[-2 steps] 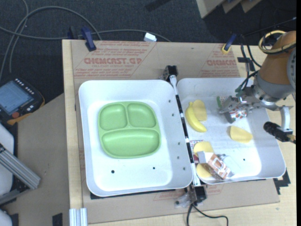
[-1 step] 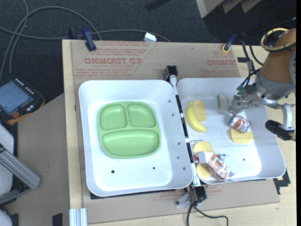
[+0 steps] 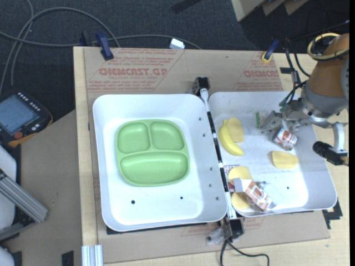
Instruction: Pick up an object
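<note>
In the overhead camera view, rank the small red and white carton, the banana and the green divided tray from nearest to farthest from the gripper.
Measured from the gripper, at the right bin's far side:
1. The small red and white carton, right below it in the right bin.
2. The banana, at the right bin's left edge.
3. The green divided tray, in the left bin.

Bench (image 3: 89, 148), two white bins (image 3: 105, 148) side by side
</note>
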Robot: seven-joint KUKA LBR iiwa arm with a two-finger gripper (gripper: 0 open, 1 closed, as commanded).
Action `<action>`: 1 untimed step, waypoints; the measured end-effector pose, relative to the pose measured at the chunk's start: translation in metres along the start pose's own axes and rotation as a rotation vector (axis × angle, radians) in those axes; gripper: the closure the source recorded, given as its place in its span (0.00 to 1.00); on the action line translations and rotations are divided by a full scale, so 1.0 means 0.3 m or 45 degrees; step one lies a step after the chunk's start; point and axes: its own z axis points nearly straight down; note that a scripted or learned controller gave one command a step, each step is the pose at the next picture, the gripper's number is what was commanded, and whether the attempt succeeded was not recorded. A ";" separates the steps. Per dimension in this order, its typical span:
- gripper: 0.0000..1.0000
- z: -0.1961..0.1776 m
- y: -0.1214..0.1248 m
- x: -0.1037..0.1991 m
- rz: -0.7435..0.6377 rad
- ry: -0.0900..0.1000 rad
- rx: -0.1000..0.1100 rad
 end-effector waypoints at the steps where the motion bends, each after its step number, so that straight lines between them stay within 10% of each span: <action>1: 0.00 0.069 0.073 0.057 0.000 -0.004 -0.005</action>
